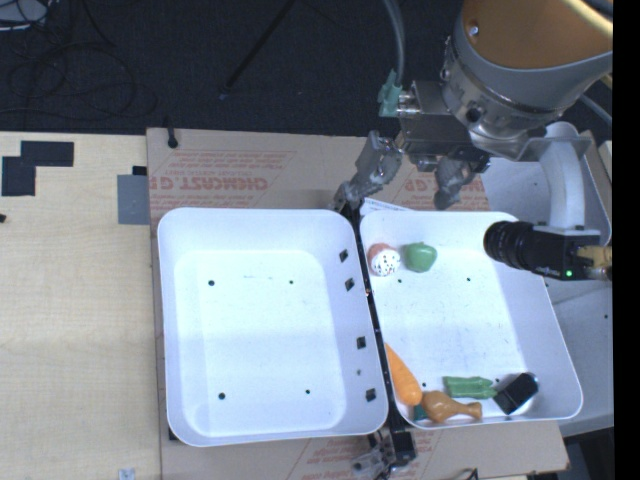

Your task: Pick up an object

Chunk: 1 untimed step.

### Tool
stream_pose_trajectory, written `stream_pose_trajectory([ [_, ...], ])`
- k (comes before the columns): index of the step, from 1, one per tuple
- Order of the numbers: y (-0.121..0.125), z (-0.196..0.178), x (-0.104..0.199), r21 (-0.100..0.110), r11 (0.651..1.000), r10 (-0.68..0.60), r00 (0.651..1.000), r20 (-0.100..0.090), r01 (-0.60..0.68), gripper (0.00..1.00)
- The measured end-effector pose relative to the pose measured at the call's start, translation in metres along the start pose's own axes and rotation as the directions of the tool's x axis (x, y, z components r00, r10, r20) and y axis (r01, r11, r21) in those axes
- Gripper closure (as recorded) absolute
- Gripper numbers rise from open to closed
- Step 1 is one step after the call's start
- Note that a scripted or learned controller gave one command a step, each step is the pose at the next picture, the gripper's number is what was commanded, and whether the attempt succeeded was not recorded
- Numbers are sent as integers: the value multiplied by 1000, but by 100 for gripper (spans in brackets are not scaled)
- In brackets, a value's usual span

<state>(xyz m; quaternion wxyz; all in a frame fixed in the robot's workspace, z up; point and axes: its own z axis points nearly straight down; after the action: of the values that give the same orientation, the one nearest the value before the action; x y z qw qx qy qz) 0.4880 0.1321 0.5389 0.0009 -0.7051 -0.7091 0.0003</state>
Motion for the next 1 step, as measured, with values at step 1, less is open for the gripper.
stream_pose_trajectory([
  [1,-13,2,86,3,1000,-5,1000,1,5,0],
])
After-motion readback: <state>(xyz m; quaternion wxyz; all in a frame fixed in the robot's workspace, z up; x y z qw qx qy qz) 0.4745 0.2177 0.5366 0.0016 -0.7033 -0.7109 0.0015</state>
